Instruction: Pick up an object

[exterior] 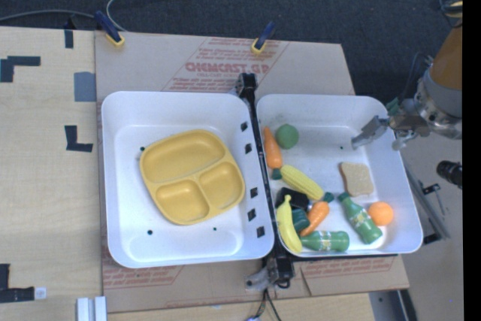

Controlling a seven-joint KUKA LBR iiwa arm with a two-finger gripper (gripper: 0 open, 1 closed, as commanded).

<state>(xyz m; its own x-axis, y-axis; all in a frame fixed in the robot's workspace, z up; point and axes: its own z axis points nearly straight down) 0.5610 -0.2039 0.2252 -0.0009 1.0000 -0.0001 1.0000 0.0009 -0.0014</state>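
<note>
Gripper [373, 133] hovers just above bread slice [357, 178].

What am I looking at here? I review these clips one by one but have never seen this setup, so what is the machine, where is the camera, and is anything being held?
The single camera is fixed above a bench and looks down at a slant. The machine is a robot arm, grey with an orange band, reaching in from the right. Its gripper sits over the upper right corner of the right bin, with nothing visible between its fingers.

Two shallow white bins stand side by side on cardboard. The left bin holds a yellow divided plate. The right bin holds toy food: a green ball, a carrot, a corn cob, a slice of bread, an orange, a banana, a second carrot and two green bottles.
</note>
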